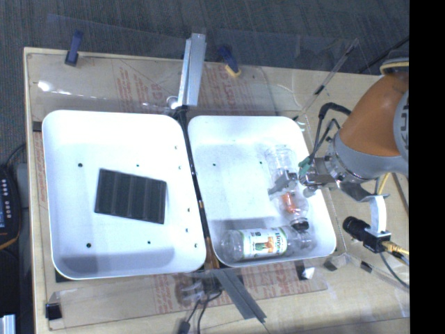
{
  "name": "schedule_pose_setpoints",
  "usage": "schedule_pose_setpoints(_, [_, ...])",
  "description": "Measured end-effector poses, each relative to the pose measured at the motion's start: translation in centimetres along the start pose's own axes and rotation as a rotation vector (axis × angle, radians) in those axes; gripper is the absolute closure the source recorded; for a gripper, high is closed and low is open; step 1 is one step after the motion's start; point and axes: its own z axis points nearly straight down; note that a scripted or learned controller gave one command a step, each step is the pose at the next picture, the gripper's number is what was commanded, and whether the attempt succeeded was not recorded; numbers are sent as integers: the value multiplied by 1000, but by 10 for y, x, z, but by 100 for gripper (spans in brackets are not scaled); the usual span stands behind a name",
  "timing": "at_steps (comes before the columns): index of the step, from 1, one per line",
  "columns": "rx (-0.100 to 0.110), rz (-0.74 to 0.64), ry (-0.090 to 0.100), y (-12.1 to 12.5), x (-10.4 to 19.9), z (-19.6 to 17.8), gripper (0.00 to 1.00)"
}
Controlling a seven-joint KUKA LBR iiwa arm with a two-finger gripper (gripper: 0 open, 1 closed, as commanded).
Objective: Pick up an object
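While the gripper sits at the right bin's right edge, finger state unclear, a bottle lies lengthwise along the front edge.

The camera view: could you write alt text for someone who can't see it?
A grey-and-orange robot arm reaches from the right over the right white bin, which holds a clear plastic bottle. The left white bin holds a dark ridged rectangle.

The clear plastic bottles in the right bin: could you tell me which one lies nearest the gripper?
The small clear bottle beside the gripper; the larger labelled bottle lies on its side along the right bin's near wall.
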Motion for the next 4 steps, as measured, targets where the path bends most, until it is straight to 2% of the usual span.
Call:
schedule_pose_setpoints(1, [-1,-44,-2,48,-2,55,0])
schedule_pose_setpoints(2, [-2,-44,-2,49,-2,54,0])
schedule_pose_setpoints(4, [-4,-178,-2,52,0,49,0])
